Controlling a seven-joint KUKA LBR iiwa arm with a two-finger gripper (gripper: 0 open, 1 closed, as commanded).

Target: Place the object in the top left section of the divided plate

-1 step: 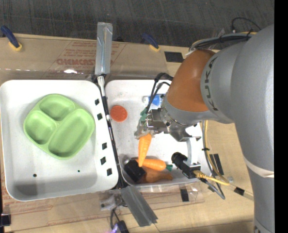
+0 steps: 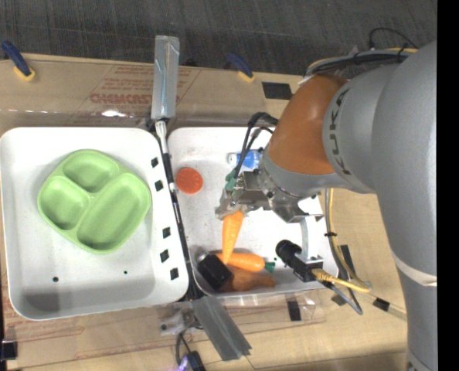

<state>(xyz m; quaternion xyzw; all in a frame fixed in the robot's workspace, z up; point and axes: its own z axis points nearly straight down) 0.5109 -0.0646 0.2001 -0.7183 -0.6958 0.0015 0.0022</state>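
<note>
At frame centre-right, the end effector [image 2: 236, 207] grips a carrot [image 2: 231, 236] by its top, letting it hang clear for carrying to the green divided plate [image 2: 95, 199] at left.

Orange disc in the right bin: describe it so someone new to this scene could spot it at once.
Start at the right bin, the one the grey arm reaches into. Near its left wall, level with the gripper, lies the orange disc, alone on the white floor. It is round and flat, unlike the long carrots heaped at the bin's bottom edge beside a black block.
</note>
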